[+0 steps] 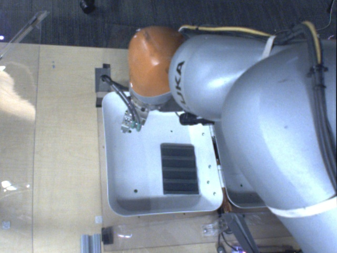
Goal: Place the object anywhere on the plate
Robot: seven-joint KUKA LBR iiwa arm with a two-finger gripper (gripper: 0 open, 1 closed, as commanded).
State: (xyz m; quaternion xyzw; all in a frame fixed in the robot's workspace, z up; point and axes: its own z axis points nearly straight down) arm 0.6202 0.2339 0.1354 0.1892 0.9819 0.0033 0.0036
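Big grey arm leans over the shallow white bin (118, 183)

Its hand (130, 123) hangs above the dark ridged plate (179, 168); I cannot tell its grip. Next, I think, it must go lower

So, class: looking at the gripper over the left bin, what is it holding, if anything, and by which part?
It cannot be told. The gripper hangs over the left bin, too small and blurred to show anything held.

We log two bins side by side on the bench (58, 162). The left bin (131, 162) holds a ribbed plate (179, 168) right of its centre. The right bin (243, 193) lies mostly under the arm (253, 88), which spans both bins' far ends.
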